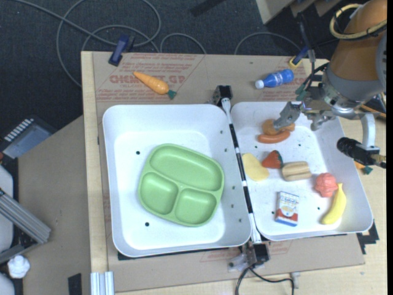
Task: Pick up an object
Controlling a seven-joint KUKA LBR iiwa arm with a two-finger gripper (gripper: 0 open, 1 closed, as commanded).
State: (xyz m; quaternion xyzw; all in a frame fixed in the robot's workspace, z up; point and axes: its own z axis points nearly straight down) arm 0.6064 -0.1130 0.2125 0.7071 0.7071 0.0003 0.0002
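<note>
My gripper (pixel 302 119) hangs over the far part of the right bin (pixel 353 223), open, with nothing between its fingers. Its left finger (pixel 286 115) is right above an orange and red hot-dog-like toy (pixel 272 134); I cannot tell if they touch. Nearer the front lie a red strawberry (pixel 272 159), a pale yellow piece (pixel 252 167), a tan bun (pixel 296 170), a pink lump (pixel 325 183), a yellow banana (pixel 334 206) and a small red and white box (pixel 287 208).
The left bin (pixel 123 128) holds a green divided plate (pixel 181 183). Outside the bins, on the board behind them, lie a toy carrot (pixel 153 83), a blue bottle (pixel 276 78) and a blue clip (pixel 120 50).
</note>
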